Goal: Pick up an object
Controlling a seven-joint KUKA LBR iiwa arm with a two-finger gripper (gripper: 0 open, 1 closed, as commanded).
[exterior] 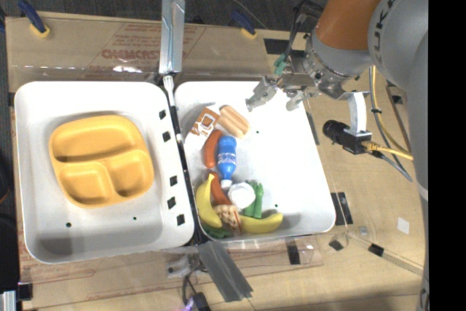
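My gripper (pixel 277 97) hangs over the back right part of the right bin (pixel 291 156), open, with nothing between its two fingers. Below and left of it lies a pile of toy food. A tan bread roll (pixel 234 120) and an orange-and-white packet (pixel 204 124) lie nearest the gripper. A blue bottle with a white cap (pixel 227 156) lies along a red sausage (pixel 210 149). At the front sit a yellow banana (pixel 207 211), a white round piece (pixel 242 195) and a green vegetable (pixel 258 202).
The left bin (pixel 44 229) holds a yellow divided tray (pixel 100 159). A divider wall (pixel 175 156) runs between the bins, and a metal bar (pixel 172 33) stands at its far end. The right half of the right bin is bare white floor.
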